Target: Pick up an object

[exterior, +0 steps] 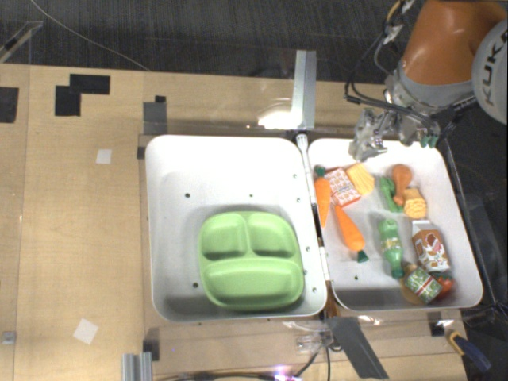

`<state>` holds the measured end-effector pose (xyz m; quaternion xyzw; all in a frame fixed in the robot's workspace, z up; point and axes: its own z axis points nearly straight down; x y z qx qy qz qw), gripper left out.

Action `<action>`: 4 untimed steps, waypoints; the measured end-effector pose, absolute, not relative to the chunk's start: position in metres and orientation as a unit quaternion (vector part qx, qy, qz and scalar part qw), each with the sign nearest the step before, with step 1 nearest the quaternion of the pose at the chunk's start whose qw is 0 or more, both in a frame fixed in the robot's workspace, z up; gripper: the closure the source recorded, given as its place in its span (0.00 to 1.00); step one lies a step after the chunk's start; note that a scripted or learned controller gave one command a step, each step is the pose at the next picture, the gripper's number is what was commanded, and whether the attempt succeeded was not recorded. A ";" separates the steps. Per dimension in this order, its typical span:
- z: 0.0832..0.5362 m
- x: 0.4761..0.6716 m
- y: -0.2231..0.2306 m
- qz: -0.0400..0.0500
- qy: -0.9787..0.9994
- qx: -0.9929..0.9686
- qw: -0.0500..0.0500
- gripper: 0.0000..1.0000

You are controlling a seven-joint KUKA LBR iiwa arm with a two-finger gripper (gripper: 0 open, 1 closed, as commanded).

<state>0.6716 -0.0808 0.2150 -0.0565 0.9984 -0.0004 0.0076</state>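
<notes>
Hovering jaws (369, 143) over right bin (468, 252) far edge, grip state unclear; descend squarely onto corn (361, 179), avoiding carton (341, 186).

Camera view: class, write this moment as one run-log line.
pincer: above right bin's far edge | held: nothing seen | toy food: in right bin | green tray: in left bin

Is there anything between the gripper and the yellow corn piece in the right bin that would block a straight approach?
Nothing visible does. The gripper hangs at the far edge of the right bin, and the yellow corn piece lies just in front of it. The small red-and-white box touches the corn on its left side, beside the path, not across it.
</notes>
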 end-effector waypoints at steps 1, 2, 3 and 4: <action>0.229 0.674 -0.079 -0.001 0.998 -0.058 0.014 1.00; 0.244 0.677 -0.078 -0.001 0.998 -0.058 0.020 1.00; 0.220 0.624 -0.102 -0.001 0.981 -0.192 0.004 1.00; 0.236 0.524 -0.116 -0.002 0.980 -0.201 0.005 1.00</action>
